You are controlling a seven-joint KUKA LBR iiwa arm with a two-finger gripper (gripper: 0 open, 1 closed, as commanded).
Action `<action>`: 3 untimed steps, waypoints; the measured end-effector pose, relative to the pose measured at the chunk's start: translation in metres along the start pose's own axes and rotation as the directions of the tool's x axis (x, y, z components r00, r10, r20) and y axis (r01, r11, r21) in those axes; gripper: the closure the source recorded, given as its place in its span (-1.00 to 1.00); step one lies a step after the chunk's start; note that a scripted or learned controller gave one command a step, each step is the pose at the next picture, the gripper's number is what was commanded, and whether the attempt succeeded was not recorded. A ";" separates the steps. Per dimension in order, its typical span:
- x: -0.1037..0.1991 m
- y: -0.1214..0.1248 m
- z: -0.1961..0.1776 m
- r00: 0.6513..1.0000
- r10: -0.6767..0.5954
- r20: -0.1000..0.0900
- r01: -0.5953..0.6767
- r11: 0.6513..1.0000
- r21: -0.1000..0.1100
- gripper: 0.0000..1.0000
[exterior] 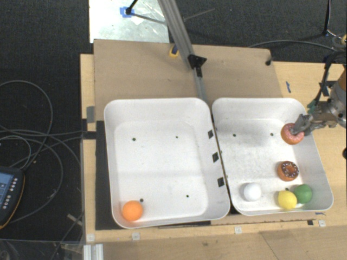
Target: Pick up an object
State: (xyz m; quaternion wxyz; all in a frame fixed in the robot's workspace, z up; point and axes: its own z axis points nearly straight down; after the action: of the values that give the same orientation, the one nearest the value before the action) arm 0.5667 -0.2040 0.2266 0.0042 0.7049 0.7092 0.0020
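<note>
Past the yellow ball [287, 199] and brown donut [288, 170], the pink donut [293, 134] by the right bin [255, 150] far edge, probably light, soft, best pinched across its ring, sits at the gripper [301, 125], whose closure I cannot tell.

- Lighting is bright and even across both bins; the white plastic of the left bin [157, 161] and the right bin [260, 156] reads pale, close to washed out, yet keeps faint grey scuffs.
- Shadows are soft and short: a small dim patch sits under the orange ball [132, 210], and the bin walls cast only thin grey edges.
- A glaring light patch lies on the floor panel [124, 12] at the top, nearly blown out.
- The dark carpet [38, 47] stays dim and grainy.
- Focus is moderate overall; small objects look slightly soft, and the arm's end [325, 112] at the right edge is a little blurred.
- The counter [227, 69] edges show no clear bending.
</note>
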 end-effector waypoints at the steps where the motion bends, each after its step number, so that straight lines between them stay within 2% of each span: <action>1: 0.000 0.001 -0.003 1.000 0.001 -0.002 -0.001 1.000 0.006 1.00; 3: 0.107 0.002 -0.021 1.000 -0.005 -0.005 0.005 1.000 0.007 1.00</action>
State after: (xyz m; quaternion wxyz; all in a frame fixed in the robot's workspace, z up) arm 0.5679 -0.0972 0.2476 -0.0001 0.7032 0.7109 0.0014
